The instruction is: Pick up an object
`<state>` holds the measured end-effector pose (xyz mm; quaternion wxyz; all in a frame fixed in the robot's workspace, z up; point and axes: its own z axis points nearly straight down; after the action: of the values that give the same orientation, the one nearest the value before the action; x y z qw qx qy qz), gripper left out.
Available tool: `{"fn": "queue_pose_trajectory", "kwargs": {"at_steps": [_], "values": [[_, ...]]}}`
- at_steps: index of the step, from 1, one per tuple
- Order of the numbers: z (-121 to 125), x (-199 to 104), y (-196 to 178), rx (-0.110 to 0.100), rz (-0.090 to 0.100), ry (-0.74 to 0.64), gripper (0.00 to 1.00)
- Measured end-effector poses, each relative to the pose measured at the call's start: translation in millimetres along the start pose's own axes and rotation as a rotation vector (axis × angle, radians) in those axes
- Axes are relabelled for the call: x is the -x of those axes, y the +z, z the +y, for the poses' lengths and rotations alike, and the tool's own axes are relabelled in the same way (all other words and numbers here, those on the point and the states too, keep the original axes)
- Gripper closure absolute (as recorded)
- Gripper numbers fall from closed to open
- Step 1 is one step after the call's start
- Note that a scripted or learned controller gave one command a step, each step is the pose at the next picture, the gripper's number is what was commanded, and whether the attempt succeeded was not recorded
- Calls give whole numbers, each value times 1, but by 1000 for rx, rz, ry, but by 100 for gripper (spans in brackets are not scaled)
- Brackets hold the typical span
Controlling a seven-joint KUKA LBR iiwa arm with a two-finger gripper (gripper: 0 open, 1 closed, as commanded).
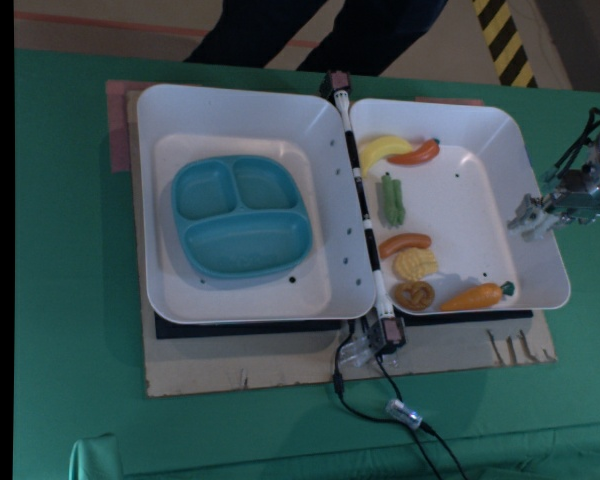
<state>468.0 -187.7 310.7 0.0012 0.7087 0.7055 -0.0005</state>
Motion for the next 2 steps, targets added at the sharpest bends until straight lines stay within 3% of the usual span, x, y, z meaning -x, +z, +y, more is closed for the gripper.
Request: {"fn": "queue_pose_trajectory", "kwargs": {"at_steps": [1,2], "values": [[0,0,-22,2,-1,-1,100],[0,-58,-20,0,1,-2,100]]}}
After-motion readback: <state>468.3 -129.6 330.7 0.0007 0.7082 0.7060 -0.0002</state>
